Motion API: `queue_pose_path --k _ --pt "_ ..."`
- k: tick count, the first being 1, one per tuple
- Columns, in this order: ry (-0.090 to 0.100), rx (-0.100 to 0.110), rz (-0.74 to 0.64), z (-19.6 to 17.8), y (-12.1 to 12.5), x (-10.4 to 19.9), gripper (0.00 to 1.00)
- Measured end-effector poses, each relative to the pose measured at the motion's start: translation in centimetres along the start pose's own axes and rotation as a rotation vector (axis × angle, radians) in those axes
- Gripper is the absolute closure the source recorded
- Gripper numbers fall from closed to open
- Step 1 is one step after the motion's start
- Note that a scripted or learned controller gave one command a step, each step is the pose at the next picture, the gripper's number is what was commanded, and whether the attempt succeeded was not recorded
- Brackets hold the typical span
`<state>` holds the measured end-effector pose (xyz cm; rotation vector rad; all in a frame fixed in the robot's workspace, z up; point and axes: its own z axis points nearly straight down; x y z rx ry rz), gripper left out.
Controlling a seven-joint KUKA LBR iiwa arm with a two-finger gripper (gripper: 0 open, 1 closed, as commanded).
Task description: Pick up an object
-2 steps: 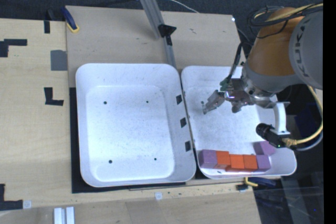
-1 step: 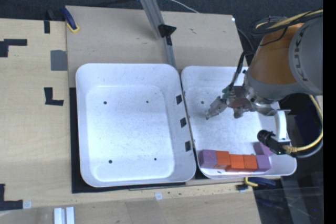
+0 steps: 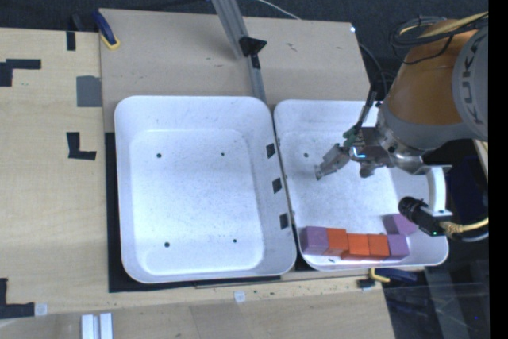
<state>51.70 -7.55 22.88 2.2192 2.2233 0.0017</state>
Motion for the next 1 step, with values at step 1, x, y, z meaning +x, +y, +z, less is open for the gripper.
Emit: queue_pose_path --k 1 --pt "0.002 0.0 -0.009 -2.74 1.83 8.55 0.0"
